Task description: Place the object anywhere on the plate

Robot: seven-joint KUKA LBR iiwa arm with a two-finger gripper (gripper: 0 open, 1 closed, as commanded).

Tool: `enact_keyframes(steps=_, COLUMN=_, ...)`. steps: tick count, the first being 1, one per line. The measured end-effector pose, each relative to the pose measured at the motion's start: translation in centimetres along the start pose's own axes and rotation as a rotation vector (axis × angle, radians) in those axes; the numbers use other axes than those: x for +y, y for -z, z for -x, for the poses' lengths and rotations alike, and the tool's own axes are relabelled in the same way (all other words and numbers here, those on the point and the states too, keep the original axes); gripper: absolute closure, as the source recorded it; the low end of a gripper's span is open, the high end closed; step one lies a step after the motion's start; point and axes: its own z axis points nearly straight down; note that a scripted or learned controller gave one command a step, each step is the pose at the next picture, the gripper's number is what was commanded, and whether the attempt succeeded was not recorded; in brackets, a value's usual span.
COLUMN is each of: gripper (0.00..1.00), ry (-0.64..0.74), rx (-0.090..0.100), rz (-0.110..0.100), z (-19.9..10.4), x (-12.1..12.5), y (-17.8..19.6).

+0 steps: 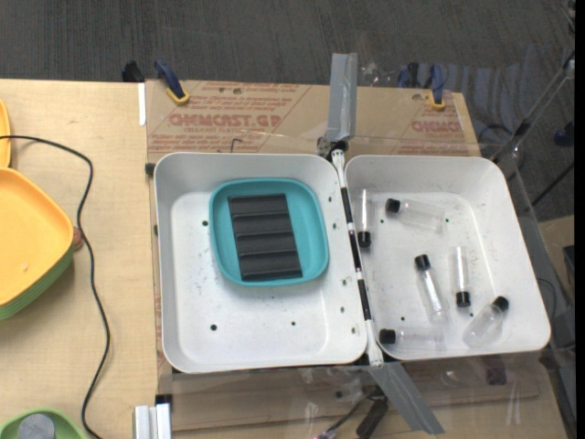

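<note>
A teal square plate (pixel 222 238) with rounded corners lies in the left white bin (pixel 183 318), toward the bin's back. A black ribbed rectangular object (pixel 264 237) rests flat on the middle of the plate. In the right white bin (pixel 512 245), several clear vials with black caps lie scattered. One vial (pixel 416 211) is near the back and another (pixel 430 289) near the middle. A third vial (pixel 484 322) sits at the front right corner.
A grey upright post (pixel 343 99) stands behind the seam between the bins. Cardboard (pixel 238 117) held by clamps lies behind them. Stacked yellow plates (pixel 27 245) and a black cable (pixel 89 273) are on the wooden bench at left.
</note>
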Motion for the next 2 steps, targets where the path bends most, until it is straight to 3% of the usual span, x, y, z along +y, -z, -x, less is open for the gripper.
enact_keyframes(steps=2, gripper=0.00, ry=0.001, rx=0.000, rz=0.000, z=-0.12, x=0.00, y=0.01)
